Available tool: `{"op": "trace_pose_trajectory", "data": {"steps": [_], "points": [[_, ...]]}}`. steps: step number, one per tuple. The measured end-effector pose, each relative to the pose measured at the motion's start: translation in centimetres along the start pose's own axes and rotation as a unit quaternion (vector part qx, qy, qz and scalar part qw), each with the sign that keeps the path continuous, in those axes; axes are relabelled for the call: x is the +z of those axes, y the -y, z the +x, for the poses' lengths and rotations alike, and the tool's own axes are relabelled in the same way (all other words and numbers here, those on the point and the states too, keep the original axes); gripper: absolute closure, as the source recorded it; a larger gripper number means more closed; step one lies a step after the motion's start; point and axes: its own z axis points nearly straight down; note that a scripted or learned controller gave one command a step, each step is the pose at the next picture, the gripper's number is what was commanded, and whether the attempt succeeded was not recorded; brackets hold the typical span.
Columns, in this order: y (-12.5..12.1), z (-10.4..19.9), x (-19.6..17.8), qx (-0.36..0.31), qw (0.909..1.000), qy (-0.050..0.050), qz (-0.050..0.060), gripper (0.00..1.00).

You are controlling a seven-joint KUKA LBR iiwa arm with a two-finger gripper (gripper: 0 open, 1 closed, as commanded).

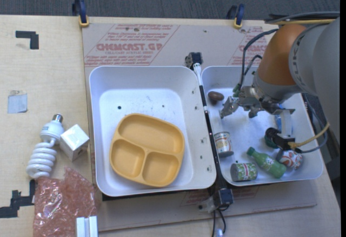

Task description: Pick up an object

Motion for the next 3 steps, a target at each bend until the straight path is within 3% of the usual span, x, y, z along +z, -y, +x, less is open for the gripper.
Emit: {"op": "trace_pose_trajectory", "data": {"steps": [1,2,3], "points": [[-0.1,-0.1,-1.0,0.001,1.0,0.0,-0.001,1.0],[-0.1,-0.1,-1.0,0.001,1.0,0.001,-0.001,0.0],[-6.2,-2.0,-0.1,-0.002,1.0,0.001,0.0,0.0]]}}
